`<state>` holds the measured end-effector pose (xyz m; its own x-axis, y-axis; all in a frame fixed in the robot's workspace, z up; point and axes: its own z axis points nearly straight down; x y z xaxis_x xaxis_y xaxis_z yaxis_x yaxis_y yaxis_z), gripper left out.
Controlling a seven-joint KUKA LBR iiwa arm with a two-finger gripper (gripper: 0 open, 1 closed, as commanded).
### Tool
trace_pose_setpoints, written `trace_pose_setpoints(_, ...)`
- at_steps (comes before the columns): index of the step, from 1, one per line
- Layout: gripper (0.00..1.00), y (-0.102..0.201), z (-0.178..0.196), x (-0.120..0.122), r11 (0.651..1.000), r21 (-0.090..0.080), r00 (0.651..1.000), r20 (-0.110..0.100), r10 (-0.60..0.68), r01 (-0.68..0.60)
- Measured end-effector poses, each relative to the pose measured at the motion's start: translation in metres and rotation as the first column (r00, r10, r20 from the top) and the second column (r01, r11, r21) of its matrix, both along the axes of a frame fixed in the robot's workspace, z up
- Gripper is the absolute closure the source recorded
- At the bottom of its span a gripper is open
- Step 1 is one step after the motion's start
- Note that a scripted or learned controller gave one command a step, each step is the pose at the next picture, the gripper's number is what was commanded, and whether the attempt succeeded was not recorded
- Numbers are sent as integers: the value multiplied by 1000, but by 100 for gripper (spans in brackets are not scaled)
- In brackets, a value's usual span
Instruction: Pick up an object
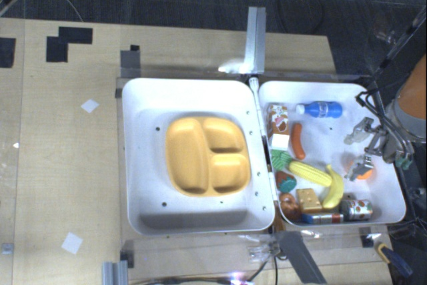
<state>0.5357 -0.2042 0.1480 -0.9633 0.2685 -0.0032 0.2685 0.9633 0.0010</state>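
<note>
- Camera view: the tool [360,149] hung low over the right bin [393,210], at its right side, with its metal fingers [355,133] spread wide and nothing between them.
- A small orange piece [363,174], too small to name, lay just under the lower finger; I judged it the likely target, since the tool stood almost over it, though it was not gripped.
- The other candidates were crowded along that bin's left and lower sides, probably just as they had tumbled: a blue bottle [321,109] at the top, a sausage [297,141], a corn cob [308,173], a banana [333,187] and a can [357,209].
- The banana and can lay near the orange piece, and the bin wall close on the right left the fingers little room.
- The left bin [143,143] held a yellow divided tray [205,155], well apart from the tool, and the counter [60,163] lay around both.
</note>
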Motion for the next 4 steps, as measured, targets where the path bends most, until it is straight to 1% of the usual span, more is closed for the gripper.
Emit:
trace_pose_setpoints(1,0,-4,-38,-10,923,1,923,15,-384,384)
trace_pose_setpoints(2,0,-1,-25,-47,718,2,718,2,-696,696)
trace_pose_setpoints(3,0,63,-38,-47,623,4,623,-1,-782,782)
trace_pose_setpoints(4,0,9,-60,43,628,6,628,6,-779,779)
